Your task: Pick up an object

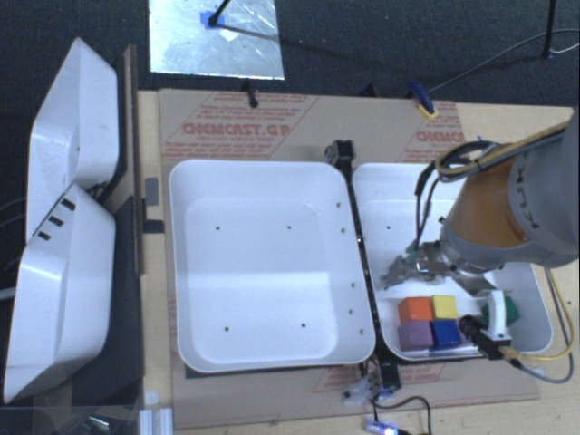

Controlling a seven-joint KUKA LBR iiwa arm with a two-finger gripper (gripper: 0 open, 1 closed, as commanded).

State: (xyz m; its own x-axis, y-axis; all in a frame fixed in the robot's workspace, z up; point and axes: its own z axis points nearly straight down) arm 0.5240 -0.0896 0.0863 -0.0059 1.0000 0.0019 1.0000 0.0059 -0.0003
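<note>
Over right bin [390, 184] | arm [507, 207] bent low | blocks [430, 322] beneath

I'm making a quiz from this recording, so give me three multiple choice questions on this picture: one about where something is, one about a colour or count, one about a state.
1. Where do the small blocks lie?
A. left bin
B. right bin, near corner
C. on the cardboard

2. How many square blocks sit together in the cluster?
A. two
B. four
C. six

3. What is the state of the blocks?
A. stacked in a tower
B. lifted in the air
C. lying flat side by side

Answers:
1 B: the orange block, yellow block, purple block and blue block lie in the right bin, near its front.
2 B: those four form a square.
3 C: all rest on the bin floor, below the hand.
</note>
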